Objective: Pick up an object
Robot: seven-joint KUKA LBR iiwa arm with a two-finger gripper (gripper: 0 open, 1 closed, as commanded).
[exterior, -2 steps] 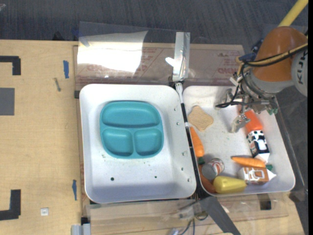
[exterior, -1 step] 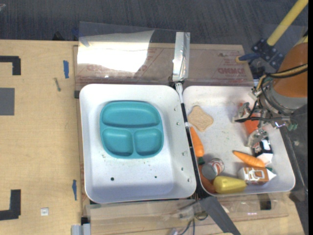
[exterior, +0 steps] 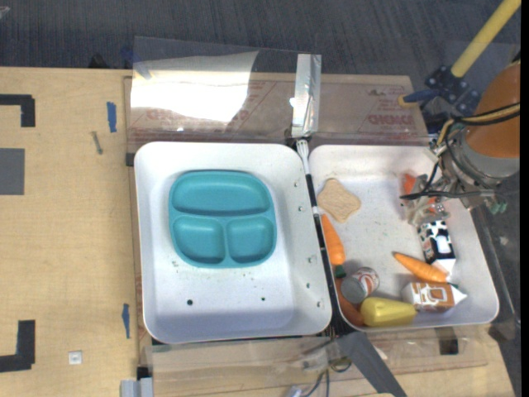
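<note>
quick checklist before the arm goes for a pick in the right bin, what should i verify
1. Things to pick are in the right bin: ok, a carrot, a yellow piece and a slice of bread lie there.
2. Gripper is over that bin: ok, at its upper right.
3. Nothing held yet: cannot tell, the finger area is cluttered.
4. A target lies apart from its neighbours: ok for the bread; not ok for the yellow piece, crowded at the bin's near edge.
5. Teal tray is out of the way: ok, it sits in the left bin.
</note>
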